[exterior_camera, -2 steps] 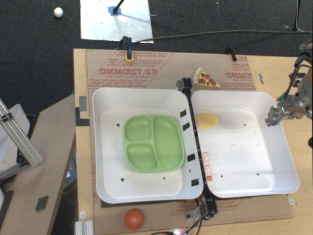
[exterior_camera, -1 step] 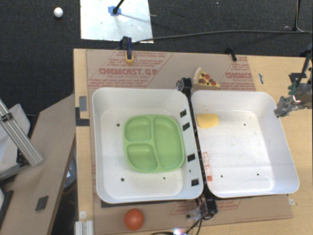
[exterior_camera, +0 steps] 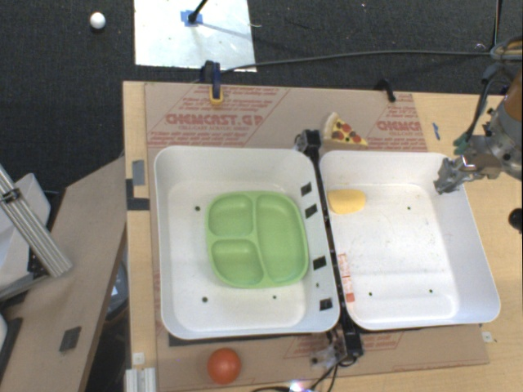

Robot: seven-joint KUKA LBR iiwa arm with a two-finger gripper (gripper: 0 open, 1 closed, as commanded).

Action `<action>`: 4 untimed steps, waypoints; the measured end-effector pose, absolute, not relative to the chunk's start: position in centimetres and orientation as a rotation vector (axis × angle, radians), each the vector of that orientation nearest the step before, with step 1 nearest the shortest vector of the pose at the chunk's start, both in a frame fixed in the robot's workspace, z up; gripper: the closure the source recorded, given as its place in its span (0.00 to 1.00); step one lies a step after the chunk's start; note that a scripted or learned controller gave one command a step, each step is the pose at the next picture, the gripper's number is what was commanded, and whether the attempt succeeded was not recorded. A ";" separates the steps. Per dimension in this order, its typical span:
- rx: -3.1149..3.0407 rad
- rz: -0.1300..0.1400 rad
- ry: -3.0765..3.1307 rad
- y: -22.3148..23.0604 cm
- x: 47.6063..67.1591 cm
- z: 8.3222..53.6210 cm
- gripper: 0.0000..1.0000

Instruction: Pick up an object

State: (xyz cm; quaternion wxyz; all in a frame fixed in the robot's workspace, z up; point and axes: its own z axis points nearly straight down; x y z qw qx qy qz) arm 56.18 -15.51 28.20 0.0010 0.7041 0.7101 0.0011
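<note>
I'm looking at my claw (exterior_camera: pixel 451 176) first: it hangs at the far right rim of the right bin (exterior_camera: pixel 458 305), up near that bin's back corner. It's small and slanted from this camera, so I cannot tell whether it is released or clenched, and I see nothing caught in it. The arm (exterior_camera: pixel 502 141) behind it comes in from the right edge.

Moving outward, the nearest thing worth grabbing is the yellow lump (exterior_camera: pixel 347 201). It lies on the floor of the right bin, near the back left corner, just beside the divider between the two bins. It's well apart from the claw, with bare white floor between them.

Further out, the left bin (exterior_camera: pixel 176 300) holds a green tray (exterior_camera: pixel 257 238) with three compartments, lying flat. Behind the bins, on the cardboard, a pizza slice toy (exterior_camera: pixel 344 131) sits just outside the right bin's back wall. An orange ball (exterior_camera: pixel 224 365) rests on the bench in front of the left bin, and a small white ball (exterior_camera: pixel 98 20) lies far off on the dark floor.

My call: the yellow lump is the target. To do this well, I'd travel left across the bin while staying high, centre over the lump, and only then descend. The divider is close on its left, so I'd set the closing direction parallel to that wall to avoid striking the rim.
</note>
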 end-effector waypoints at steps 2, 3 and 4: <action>2.211 0.003 2.231 -5.0 56.2 26.4 1.00; 2.209 0.005 2.233 1.0 57.0 26.1 1.00; 2.211 0.004 2.231 6.0 57.3 26.0 1.00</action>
